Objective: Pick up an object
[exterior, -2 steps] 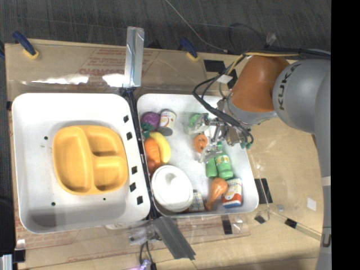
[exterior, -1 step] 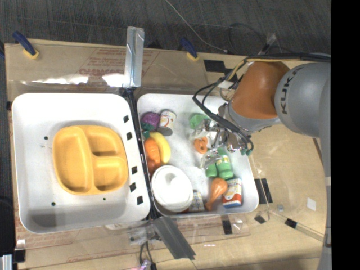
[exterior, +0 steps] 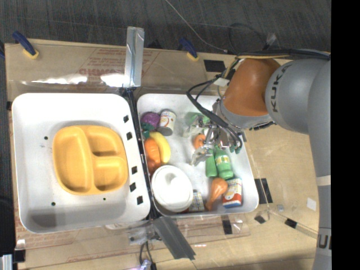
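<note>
My gripper (exterior: 209,146) hangs low over the middle of the right bin (exterior: 247,173), below the grey arm with its orange band (exterior: 250,86). Just beside it lie a small orange piece (exterior: 199,140) and a green bottle (exterior: 224,165), with a second green bottle (exterior: 211,166) next to that. A green item (exterior: 193,119) sits towards the bin's back. I see nothing lifted clear of the bin floor.
The right bin also holds a purple toy (exterior: 149,119), a small can (exterior: 167,118), a banana (exterior: 161,146), an orange fruit (exterior: 151,151), a white bowl (exterior: 171,187), a carrot (exterior: 216,189) and a red-labelled can (exterior: 234,193). A yellow divided tray (exterior: 90,157) lies in the left bin (exterior: 28,196).
</note>
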